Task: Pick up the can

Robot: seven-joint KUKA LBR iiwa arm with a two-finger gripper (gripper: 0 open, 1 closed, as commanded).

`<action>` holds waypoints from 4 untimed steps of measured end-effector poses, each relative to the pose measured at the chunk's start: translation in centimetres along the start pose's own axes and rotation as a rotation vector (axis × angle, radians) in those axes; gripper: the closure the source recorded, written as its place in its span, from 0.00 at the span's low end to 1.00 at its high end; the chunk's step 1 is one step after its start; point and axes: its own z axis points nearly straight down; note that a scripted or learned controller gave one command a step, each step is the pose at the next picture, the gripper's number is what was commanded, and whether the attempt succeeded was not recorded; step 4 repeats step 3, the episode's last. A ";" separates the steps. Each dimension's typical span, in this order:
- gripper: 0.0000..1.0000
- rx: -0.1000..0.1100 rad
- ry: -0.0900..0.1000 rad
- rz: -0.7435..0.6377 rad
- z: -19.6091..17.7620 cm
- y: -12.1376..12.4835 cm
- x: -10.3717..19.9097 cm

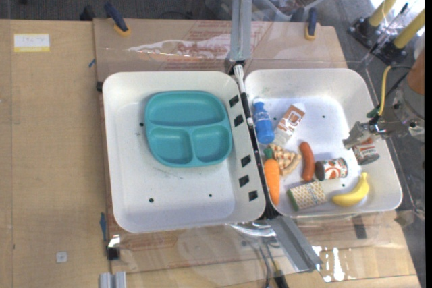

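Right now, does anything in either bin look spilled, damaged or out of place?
Nothing looks spilled or damaged. The can lies on its side in the right bin, crowded by the sausage and banana. The teal tray sits alone in the left bin.

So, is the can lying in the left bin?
No, the can lies in the right bin, between sausage and banana.

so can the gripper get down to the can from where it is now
Probably yes. The gripper hangs over the right bin, just up and right of the can. The can's top is uncovered, though the sausage and banana crowd its sides.
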 end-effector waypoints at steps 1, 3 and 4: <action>1.00 0.003 0.002 0.166 -1.0 1.2 13.9; 1.00 0.002 0.000 0.231 3.2 7.3 12.1; 1.00 0.002 0.000 0.231 3.2 7.3 12.1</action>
